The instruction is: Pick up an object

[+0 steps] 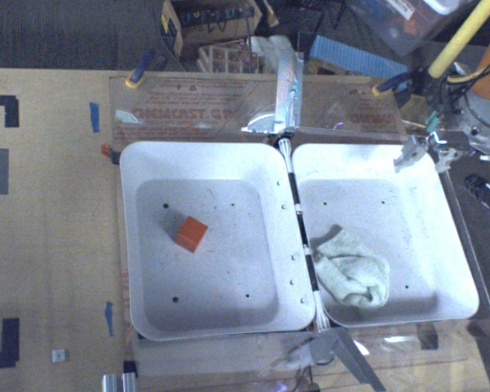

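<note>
An orange-red block (191, 233) lies in the left bin (147, 170), left of its middle. A crumpled pale cloth (354, 269) lies in the right bin (441, 219), near its front left, touching the divider side. My gripper (423, 149) hangs at the far right corner of the right bin, over its rim, well away from both objects. Nothing shows between its tips.
A clear panel and a metal post (288, 88) stand behind the bins. Cardboard boxes, a blue pad and a yellow tube (469, 23) clutter the background. Blue tape marks sit on the bench to the left.
</note>
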Controlling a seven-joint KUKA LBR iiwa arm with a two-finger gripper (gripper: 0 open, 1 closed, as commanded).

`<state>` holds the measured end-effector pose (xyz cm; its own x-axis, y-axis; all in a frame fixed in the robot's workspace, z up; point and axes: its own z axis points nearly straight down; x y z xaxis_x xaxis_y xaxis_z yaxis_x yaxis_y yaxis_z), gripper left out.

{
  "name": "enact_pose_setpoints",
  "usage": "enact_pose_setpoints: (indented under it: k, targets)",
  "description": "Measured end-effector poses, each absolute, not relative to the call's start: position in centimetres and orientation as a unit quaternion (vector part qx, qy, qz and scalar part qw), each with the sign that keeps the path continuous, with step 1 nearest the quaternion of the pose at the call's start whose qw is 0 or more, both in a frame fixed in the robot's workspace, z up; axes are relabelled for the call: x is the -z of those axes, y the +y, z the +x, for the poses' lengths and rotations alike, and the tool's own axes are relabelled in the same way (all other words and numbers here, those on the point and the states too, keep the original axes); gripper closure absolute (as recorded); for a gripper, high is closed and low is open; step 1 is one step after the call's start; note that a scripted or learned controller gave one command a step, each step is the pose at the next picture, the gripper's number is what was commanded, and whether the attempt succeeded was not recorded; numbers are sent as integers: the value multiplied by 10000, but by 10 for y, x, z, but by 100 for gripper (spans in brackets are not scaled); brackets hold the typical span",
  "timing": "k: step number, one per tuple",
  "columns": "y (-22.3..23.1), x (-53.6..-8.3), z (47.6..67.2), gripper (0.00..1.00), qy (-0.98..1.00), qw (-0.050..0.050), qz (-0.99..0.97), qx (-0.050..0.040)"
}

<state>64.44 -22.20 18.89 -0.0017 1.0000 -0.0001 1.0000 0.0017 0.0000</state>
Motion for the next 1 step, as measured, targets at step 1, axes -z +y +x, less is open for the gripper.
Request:
enact_pose_setpoints:
  k: [1]
  targets:
    - [-162,-149,561,0,7296,3,6839,0]
